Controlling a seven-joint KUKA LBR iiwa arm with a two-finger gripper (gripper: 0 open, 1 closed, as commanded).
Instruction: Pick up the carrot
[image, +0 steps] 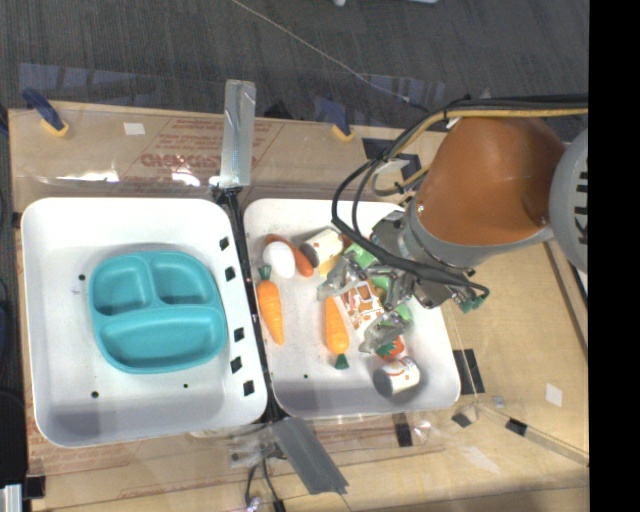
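Two orange carrots with green tops lie in the right bin (300, 395). One carrot (270, 311) rests by the bin's left wall. The other carrot (336, 327) lies near the bin's middle, its green end pointing toward the front. My gripper (364, 303) hangs low over the bin's centre, just right of the middle carrot and over a red-and-white item (358, 296). The grey arm with its orange band (490, 180) covers the bin's right back part. Neither carrot is lifted.
A white egg-shaped item (280, 262), a red-orange piece (303, 259), a white-and-brown piece (322, 245) and a green piece (362, 255) crowd the bin's back. A small grey-and-red can (397, 377) sits at front right. The left bin (60, 400) holds a teal divided plate (157, 310).
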